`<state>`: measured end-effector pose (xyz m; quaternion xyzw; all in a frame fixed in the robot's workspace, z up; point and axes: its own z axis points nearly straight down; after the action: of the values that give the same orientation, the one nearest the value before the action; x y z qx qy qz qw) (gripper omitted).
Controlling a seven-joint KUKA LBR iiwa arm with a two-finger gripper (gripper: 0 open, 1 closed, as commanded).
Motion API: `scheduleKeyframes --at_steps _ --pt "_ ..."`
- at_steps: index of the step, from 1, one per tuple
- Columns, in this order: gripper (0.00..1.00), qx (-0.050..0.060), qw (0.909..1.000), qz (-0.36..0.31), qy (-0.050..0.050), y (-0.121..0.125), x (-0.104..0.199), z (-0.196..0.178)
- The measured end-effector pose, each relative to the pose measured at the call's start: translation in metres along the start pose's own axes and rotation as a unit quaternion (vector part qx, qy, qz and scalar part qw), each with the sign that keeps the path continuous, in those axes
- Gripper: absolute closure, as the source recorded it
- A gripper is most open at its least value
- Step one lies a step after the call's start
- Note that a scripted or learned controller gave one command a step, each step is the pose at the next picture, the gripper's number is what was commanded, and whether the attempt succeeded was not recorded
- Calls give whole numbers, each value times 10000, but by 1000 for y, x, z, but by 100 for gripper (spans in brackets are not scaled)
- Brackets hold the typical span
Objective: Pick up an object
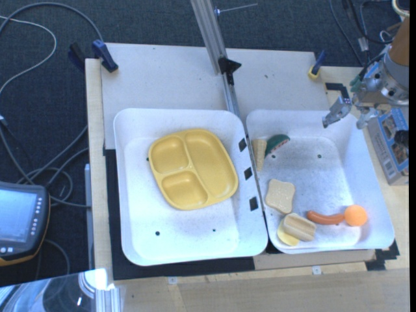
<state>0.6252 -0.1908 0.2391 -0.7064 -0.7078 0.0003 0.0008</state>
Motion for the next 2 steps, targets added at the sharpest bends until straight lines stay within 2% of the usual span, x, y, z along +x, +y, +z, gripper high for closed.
scheduleKeyframes --at_steps 1,2 --pt "0 1 10000 1 -1 0 0 0" --pt "0 23 10000 0 4 10 -2 52"
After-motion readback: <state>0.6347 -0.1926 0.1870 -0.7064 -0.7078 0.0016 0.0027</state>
